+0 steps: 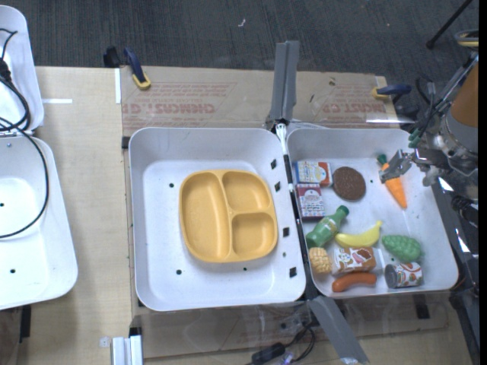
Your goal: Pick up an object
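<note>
We see an orange plastic toy carrot (397, 191) with a green leafy top lying on the white floor of the right bin, near its far right wall. Its green top points away from us, its tapered tip toward us.

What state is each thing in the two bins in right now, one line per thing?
Yellow tray: right way up in the left bin, compartments bare.
Green bottle: lying on its side.
Can: lying on its side.
Banana: lying flat, unpeeled.
Carrot: lying flat beside the end effector.
Sausage: lying flat.
</note>
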`<state>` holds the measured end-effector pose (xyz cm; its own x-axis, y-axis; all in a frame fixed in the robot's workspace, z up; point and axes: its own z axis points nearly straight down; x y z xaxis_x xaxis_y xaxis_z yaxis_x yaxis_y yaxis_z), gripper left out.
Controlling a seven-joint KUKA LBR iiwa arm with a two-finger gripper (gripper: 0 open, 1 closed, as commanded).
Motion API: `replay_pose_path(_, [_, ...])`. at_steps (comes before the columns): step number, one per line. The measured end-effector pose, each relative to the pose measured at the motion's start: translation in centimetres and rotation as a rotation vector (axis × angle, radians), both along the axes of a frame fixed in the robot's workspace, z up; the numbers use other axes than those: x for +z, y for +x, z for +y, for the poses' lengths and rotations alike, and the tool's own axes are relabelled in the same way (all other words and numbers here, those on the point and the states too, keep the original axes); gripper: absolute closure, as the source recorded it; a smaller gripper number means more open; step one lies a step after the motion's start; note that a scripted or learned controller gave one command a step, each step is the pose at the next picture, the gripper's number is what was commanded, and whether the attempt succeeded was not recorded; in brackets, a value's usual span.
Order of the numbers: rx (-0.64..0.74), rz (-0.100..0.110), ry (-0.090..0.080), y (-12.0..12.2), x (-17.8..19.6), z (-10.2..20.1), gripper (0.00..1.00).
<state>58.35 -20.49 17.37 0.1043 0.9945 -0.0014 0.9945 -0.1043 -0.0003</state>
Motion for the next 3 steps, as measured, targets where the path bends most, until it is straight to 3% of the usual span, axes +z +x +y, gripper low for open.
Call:
replay_pose_path(1, [-0.146,0.001,0.008,2.9,-7.9,0.4,0.0])
replay_pose_path(2, [-0.056,-0.003,0.001,3.4,-8.0,6.5,0.0])
replay_pose_path(3, [-0.056,0.006,-0.001,3.2,-7.3,6.3,1.0])
